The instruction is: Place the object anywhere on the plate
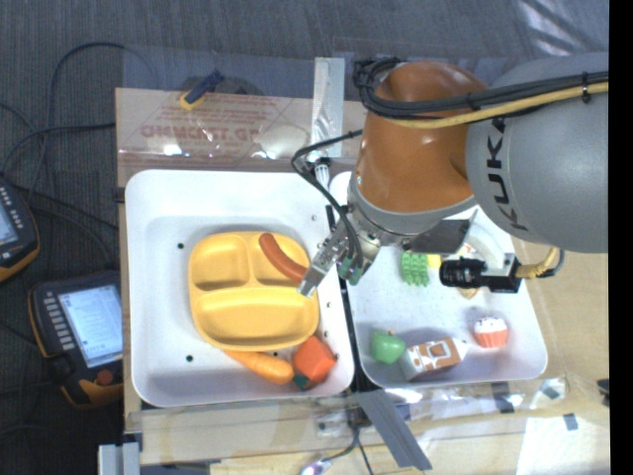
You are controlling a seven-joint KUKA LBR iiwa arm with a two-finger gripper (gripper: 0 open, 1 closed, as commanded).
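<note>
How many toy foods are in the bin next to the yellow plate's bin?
4: green block near the top, cupcake at right, green pepper and carton along the bottom. The arm may hide more.

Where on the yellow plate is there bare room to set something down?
The plate's large front compartment and its rear-left compartment are bare. The rear-right compartment holds a sausage, with the tool hanging at that edge. The plate's front rim is crowded by a carrot and an orange pepper.
</note>
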